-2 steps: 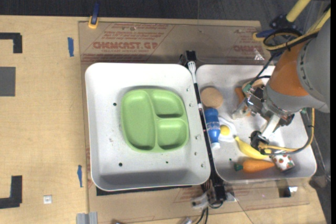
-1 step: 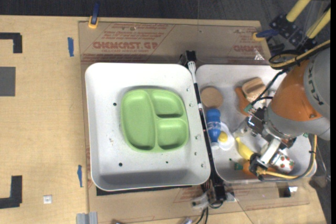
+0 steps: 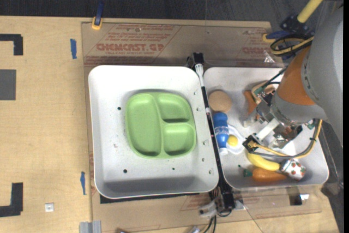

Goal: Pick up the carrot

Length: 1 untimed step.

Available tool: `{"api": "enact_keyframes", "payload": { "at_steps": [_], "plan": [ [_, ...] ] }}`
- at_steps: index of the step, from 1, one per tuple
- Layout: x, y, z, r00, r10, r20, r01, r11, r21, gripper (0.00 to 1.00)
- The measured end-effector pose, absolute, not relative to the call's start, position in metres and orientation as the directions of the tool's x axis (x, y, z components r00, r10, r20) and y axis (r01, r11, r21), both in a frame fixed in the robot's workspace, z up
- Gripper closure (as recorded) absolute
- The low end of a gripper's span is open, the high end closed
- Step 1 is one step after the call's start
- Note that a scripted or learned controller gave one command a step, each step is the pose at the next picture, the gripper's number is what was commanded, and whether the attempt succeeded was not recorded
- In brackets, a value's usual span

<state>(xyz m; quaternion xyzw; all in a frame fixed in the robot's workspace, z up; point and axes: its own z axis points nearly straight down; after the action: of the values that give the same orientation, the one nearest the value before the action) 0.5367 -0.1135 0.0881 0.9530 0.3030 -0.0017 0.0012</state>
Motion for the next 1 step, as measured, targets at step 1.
{"api": "enact_keyframes", "payload": {
  "at_steps": [1],
  "plan": [
    [0.61, -0.1231, 0.0874, 0.915, 0.404, -0.003, 0.404, -0.915, 0.0, 0.0]
  ]
}}
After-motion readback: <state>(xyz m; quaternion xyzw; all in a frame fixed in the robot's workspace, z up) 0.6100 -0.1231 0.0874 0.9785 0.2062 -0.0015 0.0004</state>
